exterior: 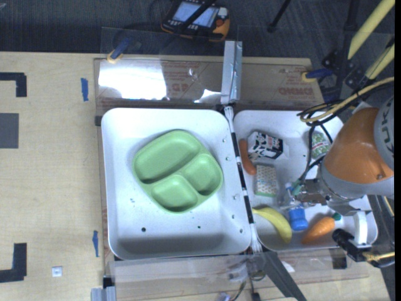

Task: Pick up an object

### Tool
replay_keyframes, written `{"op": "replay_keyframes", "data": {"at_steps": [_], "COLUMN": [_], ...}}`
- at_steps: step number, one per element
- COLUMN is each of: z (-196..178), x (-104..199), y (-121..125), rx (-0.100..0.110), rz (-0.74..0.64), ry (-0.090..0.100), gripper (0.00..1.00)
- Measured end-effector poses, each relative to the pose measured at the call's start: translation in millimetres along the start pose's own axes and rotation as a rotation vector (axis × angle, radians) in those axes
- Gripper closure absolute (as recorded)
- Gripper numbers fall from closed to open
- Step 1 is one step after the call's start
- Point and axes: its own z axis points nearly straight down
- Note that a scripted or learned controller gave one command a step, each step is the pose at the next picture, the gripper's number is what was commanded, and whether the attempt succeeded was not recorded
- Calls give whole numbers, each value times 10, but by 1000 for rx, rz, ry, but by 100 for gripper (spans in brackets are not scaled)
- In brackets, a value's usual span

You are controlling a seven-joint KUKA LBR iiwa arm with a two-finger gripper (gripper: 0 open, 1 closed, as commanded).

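Note:
The right bin [285, 119] holds several small objects. A yellow banana [276, 222] lies near its front edge, with a blue cylinder [297, 219] and an orange carrot [319, 228] to its right. A speckled green packet [266, 180] lies mid-bin, and a black and white carton [265, 145] sits behind it. An orange-red stick [247, 157] rests along the left wall. My gripper [303, 195] hangs low over the bin's right half, just behind the blue cylinder. The arm's orange band [357, 152] covers the bin's right side.
The left bin [122, 168] carries a green three-compartment plate [178, 170]. A green and white packet [319, 142] lies at the back right of the right bin, partly under cables. A ridge [238, 168] divides the two bins.

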Motion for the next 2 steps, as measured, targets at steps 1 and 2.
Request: {"op": "replay_keyframes", "data": {"at_steps": [1, 2], "z": [89, -863], "x": [107, 992], "y": [-5, 765], "rx": [2, 11], "rz": [-175, -213], "ry": [-2, 4], "gripper": [100, 100]}}
